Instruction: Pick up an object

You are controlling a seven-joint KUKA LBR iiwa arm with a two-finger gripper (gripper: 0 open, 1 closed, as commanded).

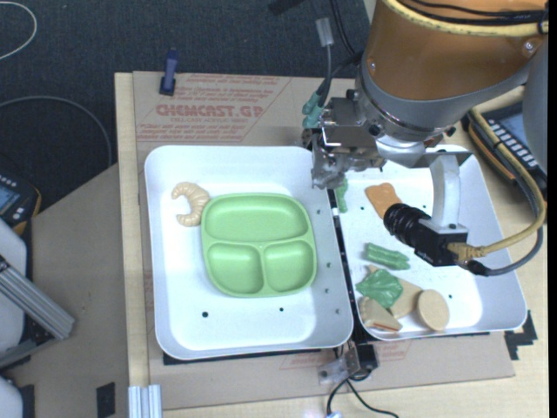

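Observation:
My gripper [329, 174] hangs over the far end of the divider between the two white bins, under the big orange and grey arm. A small green piece [340, 201] shows just below it; whether it is held is unclear. The right bin [496, 233] holds an orange piece [380, 198], a green pea pod [385, 255], a green leafy piece [381, 286], a beige wedge [378, 315] and a round tan disc [431, 310]. In the left bin [165, 259] lie a pale croissant [190, 203] and a green divided plate [259, 242].
A black cylinder with a cable [424, 234] hangs from the arm over the right bin's middle. Both bins rest on a brown cardboard sheet [218, 103] bearing a blue clip [168, 72]. Dark carpet surrounds the bench.

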